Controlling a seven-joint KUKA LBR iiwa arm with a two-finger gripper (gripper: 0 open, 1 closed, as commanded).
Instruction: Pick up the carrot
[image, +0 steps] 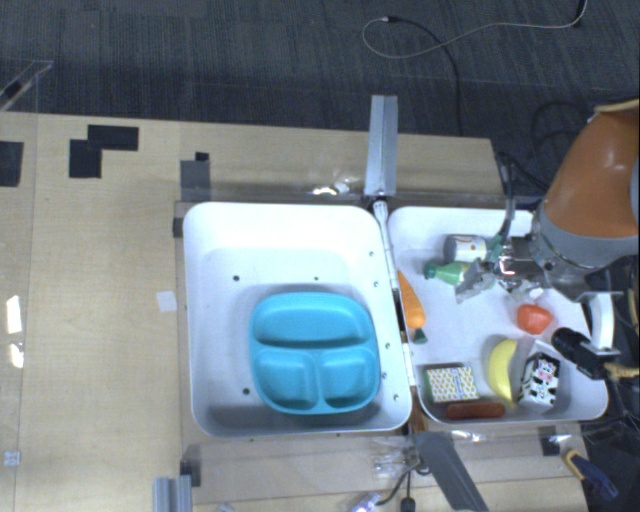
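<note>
Meanwhile, the tapered smooth carrot (410, 303) lies apart from the metallic fingers (478, 282), whose state I cannot tell.

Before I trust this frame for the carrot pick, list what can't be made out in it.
- Hand: in the camera view it is small and blurred over the right bin; its finger state is unreadable.
- Carrot: it lies against the right bin's left wall, which hides its far side.
- Arm: cut off by the right edge.
- Patterned box: print too small to read.

Robotics lab, wooden bench (90, 300) with two white bins (215, 240), metal brackets (383, 140), cables (440, 40) on dark carpet (200, 60)
</note>
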